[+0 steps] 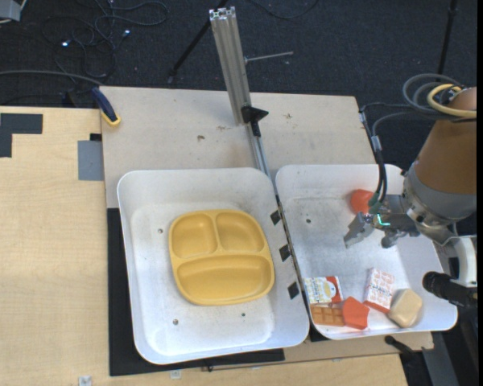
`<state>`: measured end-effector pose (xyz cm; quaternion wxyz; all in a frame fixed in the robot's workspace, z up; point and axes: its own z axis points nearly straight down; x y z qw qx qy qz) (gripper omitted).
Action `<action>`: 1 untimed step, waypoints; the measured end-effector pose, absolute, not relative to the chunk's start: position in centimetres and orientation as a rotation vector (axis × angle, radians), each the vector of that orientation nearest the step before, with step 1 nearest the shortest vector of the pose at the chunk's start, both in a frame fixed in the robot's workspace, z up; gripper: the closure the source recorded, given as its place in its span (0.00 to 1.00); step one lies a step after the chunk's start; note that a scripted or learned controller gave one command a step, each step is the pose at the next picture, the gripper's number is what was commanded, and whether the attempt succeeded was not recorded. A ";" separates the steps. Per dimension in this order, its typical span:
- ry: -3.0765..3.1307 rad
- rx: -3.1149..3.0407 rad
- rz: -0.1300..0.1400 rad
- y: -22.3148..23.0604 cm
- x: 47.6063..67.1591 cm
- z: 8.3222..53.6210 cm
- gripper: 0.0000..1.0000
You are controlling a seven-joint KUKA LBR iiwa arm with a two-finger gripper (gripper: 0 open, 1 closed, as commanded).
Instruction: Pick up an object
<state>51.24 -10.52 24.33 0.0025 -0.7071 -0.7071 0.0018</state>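
Objects available for picking are gathered in the right bin (306, 185), while the left bin (137, 207) carries a yellow divided plate (221, 256). The end effector (369, 230) is seen low over the middle of the right bin, with its fingers spread apart and nothing between them. An orange-red round object (361, 200) lies just beside it, toward the far wall of the bin, partly hidden by the cable; it is judged the nearest candidate. Being rounded and probably smooth, it is likely to be light but apt to roll or slip, so a grip across its widest part is advised. Along the near edge of the bin are found a small printed packet (322, 288), a waffle-like piece (328, 315) touching an orange block (355, 314), a second printed packet (379, 288), and a pale rounded lump (406, 307). The packets are judged thin and flat, hard to take from above except by their narrow edges. The block appears stiff, with flat sides that suit a two-finger hold. Whether the pale lump is soft cannot be told.
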 end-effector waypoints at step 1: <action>-2.219 -2.219 0.003 -10.5 51.3 24.4 0.00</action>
